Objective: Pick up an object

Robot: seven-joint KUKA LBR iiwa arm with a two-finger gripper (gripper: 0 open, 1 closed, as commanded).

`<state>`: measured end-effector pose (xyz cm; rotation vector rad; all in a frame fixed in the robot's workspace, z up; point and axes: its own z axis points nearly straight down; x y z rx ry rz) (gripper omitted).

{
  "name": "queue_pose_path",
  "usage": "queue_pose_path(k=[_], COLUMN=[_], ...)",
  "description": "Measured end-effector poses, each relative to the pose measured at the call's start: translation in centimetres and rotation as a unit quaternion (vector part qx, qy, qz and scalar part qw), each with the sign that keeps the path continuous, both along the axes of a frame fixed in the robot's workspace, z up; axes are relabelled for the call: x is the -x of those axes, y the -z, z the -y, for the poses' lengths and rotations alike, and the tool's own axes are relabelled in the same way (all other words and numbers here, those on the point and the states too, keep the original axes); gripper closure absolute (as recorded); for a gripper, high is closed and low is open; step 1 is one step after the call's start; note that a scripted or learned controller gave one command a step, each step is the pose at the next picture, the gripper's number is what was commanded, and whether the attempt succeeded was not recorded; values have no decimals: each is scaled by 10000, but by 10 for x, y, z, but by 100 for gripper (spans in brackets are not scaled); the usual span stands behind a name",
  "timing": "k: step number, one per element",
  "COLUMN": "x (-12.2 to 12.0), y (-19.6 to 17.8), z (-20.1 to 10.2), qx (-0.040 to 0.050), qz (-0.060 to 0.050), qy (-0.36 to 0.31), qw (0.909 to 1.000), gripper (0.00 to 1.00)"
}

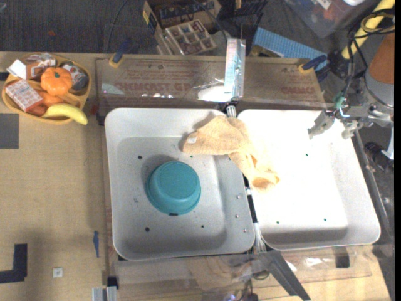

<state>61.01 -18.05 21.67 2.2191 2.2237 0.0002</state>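
While a cloth [230, 148] straddles both bins, a teal bowl [174, 187] sits left.

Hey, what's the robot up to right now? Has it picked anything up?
Gripper at the right bin's far right corner, nothing seen in it. Teal bowl upside down in left bin. Tan cloth draped across both bins, untouched.

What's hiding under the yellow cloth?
The yellow cloth lies draped over the ridge where the left bin and right bin meet. Anything beneath it is covered, so I can't tell. The teal bowl sits apart.
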Motion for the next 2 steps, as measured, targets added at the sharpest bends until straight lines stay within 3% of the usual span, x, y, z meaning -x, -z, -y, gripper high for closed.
queue_pose_path(k=[1, 2], x=[-1, 42], y=[45, 121], z=[32, 35], qx=[3, -40], qz=[-2, 33], qy=[-338, -219], qw=[9994, 9997], gripper=[0, 0])
